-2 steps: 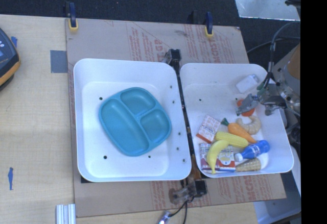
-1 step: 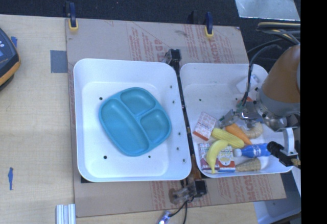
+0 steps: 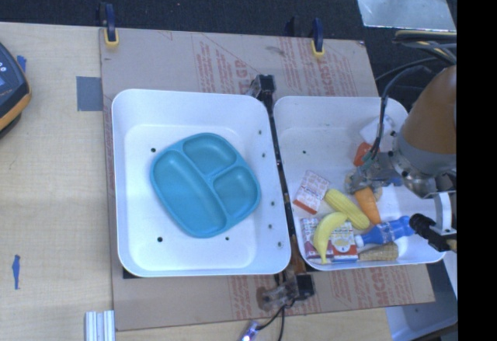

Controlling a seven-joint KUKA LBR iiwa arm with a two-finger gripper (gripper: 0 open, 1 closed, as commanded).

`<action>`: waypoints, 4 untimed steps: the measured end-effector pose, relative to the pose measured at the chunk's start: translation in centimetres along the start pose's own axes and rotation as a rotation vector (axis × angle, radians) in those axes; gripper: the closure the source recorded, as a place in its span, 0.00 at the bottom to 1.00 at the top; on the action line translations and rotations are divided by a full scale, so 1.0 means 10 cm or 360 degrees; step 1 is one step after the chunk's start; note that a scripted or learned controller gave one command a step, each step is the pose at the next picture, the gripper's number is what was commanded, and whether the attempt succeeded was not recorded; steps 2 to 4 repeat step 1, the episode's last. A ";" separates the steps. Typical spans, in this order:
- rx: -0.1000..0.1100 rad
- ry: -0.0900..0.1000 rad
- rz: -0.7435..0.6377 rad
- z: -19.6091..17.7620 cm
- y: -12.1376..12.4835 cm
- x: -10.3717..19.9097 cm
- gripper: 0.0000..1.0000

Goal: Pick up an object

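The right bin (image 3: 326,105) holds a heap of small items. Along its front lie a yellow banana (image 3: 325,233), a yellow corn-like piece (image 3: 347,208), an orange carrot (image 3: 370,208), a blue bottle (image 3: 386,234) and a red-and-white packet (image 3: 311,192). My gripper (image 3: 365,179) hangs low over the bin's right half, just behind the carrot's top end and in front of a red-orange item (image 3: 362,153). The wrist hides whatever lies directly under it. Nothing is visibly held.
In the left bin (image 3: 140,108) lies a blue divided plate (image 3: 205,184). A tan stick-like piece (image 3: 379,253) and a small red-labelled box (image 3: 342,244) rest against the right bin's front wall. The grey arm (image 3: 427,137) covers that bin's right edge.
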State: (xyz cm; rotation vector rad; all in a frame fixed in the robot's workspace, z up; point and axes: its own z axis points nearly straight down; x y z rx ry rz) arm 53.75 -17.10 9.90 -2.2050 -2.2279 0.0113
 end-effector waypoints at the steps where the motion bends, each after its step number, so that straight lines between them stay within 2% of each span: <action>1: -0.0010 0.0002 0.0008 -0.93 0.50 0.83 1.00; 4: -0.0010 0.0002 0.0008 -0.93 0.50 0.83 1.00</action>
